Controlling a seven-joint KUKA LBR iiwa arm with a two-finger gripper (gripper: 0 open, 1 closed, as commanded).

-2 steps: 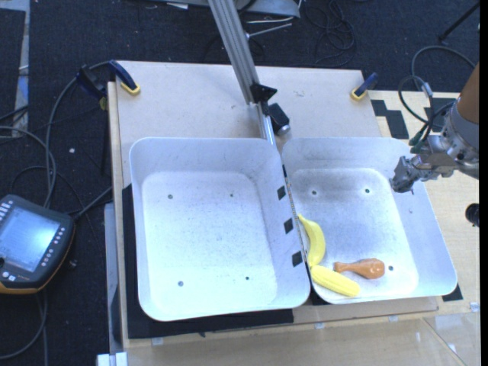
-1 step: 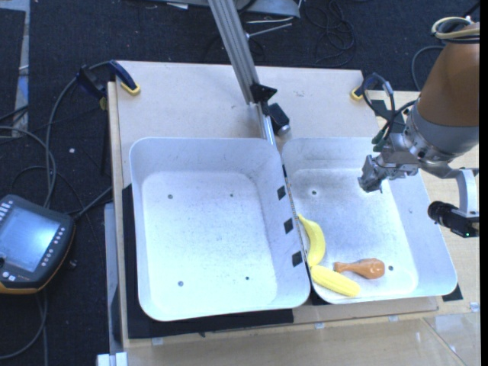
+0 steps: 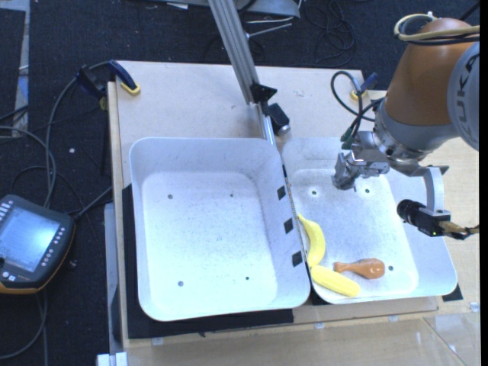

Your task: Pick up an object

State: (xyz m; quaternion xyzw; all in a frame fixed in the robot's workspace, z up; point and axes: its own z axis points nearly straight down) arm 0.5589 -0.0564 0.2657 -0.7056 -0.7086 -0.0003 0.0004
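Note:
In the right bin (image 3: pixel 396 204) a yellow banana (image 3: pixel 314 241) lies along the left wall, curving toward the front. A second yellow piece (image 3: pixel 335 281) lies at the bin's front, just below the banana's end. A small orange-brown drumstick-shaped toy (image 3: pixel 361 268) rests beside it, near the front right. My gripper (image 3: pixel 347 175) hangs over the bin's back part, well behind these objects, and nothing shows beneath it.
The left bin (image 3: pixel 152 166) stands beside the right one, sharing a raised divider with black clips (image 3: pixel 290 226). A slanted metal pole (image 3: pixel 240 48) rises from behind the bins. A small black camera bracket (image 3: pixel 423 217) sticks out on the arm's right side.

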